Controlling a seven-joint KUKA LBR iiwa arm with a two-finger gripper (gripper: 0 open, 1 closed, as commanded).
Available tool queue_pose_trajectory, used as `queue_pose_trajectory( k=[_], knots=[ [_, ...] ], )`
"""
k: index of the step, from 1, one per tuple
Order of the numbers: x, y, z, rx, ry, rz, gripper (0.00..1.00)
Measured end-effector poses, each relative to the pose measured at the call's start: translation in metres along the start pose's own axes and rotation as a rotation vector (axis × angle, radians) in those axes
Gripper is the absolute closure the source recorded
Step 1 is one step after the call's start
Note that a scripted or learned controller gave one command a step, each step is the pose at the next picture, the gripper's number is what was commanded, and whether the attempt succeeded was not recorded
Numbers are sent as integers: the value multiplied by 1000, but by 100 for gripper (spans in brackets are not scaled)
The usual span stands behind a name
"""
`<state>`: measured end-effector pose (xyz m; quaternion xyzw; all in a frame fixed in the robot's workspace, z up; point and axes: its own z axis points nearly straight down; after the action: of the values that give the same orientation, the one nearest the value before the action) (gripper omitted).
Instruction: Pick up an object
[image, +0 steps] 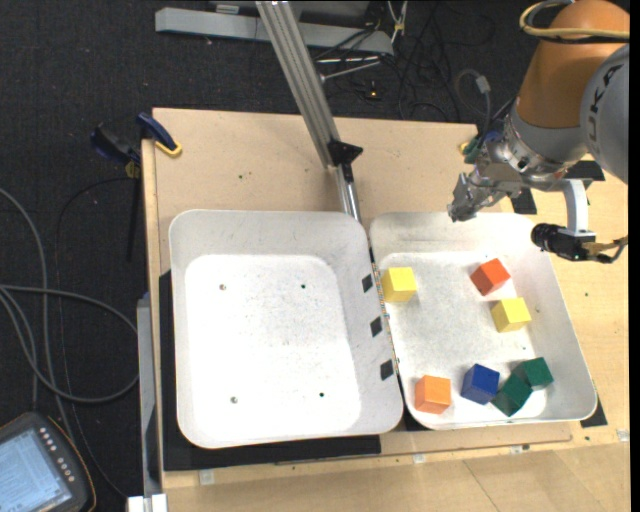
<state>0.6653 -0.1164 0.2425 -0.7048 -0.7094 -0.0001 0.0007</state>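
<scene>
Blocks crowd the right bin (560, 330); my gripper (463, 208) hangs above its far rim, jaw state unclear, risking a glancing miss.

Open floor amid scattered cubes (482, 383)

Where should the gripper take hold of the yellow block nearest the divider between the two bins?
Probably straight from above, with the fingers closing on two opposite side faces of the yellow block. It sits flat with open floor toward the middle of the right bin, but the bin's left wall is close, so the pair of faces running along that wall looks safer. The gripper is over the far rim.
</scene>
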Motion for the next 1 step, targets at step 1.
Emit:
queue_pose_trajectory(
  k=[1],
  knots=[
    [65, -3, -1, 0, 1, -2, 100]
  ],
)
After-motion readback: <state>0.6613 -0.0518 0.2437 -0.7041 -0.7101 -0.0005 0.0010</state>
